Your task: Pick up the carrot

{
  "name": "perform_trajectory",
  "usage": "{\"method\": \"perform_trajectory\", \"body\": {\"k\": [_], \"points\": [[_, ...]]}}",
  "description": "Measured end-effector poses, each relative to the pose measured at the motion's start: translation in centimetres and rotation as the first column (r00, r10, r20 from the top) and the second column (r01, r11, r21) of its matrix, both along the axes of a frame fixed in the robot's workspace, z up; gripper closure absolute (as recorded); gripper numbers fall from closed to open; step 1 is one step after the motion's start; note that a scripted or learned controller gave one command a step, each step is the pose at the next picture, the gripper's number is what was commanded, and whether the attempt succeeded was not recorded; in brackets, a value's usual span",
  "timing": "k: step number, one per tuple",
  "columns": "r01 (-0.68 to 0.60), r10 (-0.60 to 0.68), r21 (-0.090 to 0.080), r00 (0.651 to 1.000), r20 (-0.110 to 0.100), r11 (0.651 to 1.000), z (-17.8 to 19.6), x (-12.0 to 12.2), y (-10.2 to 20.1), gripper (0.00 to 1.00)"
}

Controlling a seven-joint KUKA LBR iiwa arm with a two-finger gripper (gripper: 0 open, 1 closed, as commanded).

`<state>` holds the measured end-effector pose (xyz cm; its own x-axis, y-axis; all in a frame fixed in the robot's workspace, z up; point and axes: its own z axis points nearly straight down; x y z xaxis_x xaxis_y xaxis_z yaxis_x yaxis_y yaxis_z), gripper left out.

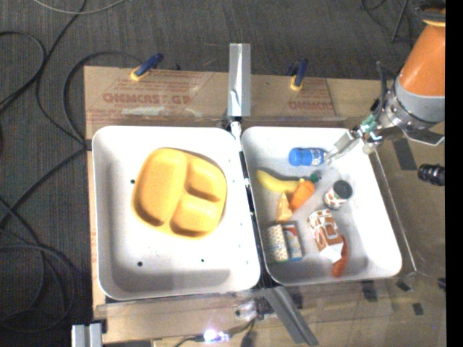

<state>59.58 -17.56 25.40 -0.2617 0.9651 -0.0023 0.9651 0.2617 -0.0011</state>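
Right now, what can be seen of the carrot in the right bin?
The carrot is a small orange toy, plastic by its look, with a bit of green at its upper right end. It lies on the floor of the right bin, tilted, green end toward the back. Its upper left side meets the banana, and its lower end is against an orange wedge. The gripper is behind it, near the blue bottle, apart from the carrot.

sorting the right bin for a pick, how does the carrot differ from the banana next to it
The carrot is orange; the banana is yellow. The carrot is shorter and stubbier with a green tip; the banana is longer and curved. The banana lies nearer the bin's left wall. Both lie flat and they touch.
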Motion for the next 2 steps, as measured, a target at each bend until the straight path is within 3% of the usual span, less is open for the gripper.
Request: {"method": "perform_trajectory", "body": {"k": [1,2], "points": [[-0.076,0.076,0.000,0.997,0.012,0.997,-15.1,0.4,5.0,0.00],[-0.075,0.075,-0.004,0.997,0.021,0.997,-14.0,0.6,4.9,1.00]]}}
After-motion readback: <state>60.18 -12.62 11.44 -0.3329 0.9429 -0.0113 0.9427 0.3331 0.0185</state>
